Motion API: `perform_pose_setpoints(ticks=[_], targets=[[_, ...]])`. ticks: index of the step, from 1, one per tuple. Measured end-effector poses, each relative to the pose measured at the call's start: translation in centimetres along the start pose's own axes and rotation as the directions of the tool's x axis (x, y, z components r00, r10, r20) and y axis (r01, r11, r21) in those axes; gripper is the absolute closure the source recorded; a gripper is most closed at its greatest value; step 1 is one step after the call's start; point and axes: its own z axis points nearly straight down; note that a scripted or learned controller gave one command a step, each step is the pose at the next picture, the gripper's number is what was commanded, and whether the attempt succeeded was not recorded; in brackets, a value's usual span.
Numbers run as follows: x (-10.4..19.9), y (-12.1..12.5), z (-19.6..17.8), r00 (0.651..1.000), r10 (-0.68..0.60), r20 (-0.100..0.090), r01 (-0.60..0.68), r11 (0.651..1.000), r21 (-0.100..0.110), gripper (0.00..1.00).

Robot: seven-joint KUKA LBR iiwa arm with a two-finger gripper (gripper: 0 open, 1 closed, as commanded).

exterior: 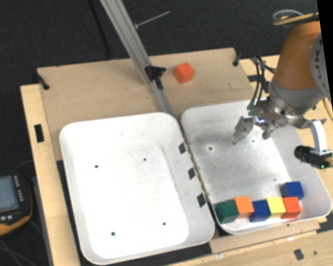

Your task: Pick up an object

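Several coloured blocks lie in a row along the near edge of the right bin [233, 162]: a green block [226, 211], an orange block [243, 204], a blue block [259, 209], a yellow block [276, 206], a red-orange block [291, 206] and another blue block [292, 190]. My gripper [254, 127] hangs over the far right part of that bin, well above the row of blocks. Its two fingers [240, 130] are spread apart with nothing between them.
The left bin [125, 185] sits beside the right one. An orange cube [183, 73] rests on the bench behind the bins. A slanted metal pole [135, 47] rises at the back between the bins. A handheld device [0, 200] lies off the bench at left.
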Motion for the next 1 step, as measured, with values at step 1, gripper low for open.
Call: perform_pose_setpoints(ticks=[1], targets=[[1.29, -4.73, -5.22, 1.0, 0.002, -0.001, -0.002, 1.0, 0.002, 0.0]])
